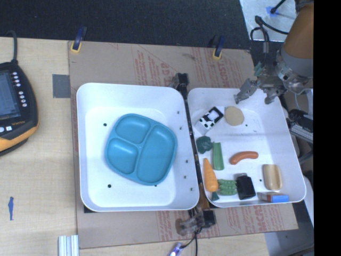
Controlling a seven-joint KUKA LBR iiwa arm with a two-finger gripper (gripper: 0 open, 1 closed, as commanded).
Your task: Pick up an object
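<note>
I can see my gripper (259, 89) over the right bin's (282, 137) far rim, at about 1 o'clock. Its two fingers are spread apart and hold nothing. The arm is cut off at the edge. The round tan piece (234, 116) lies just below it. The red print on the cardboard (133, 63) is too faint to read. The blue plate (140, 148) sits in the left bin (90, 143).

Two white bins (85, 143); one blue divided plate (140, 149); about ten small items (243, 157).
</note>
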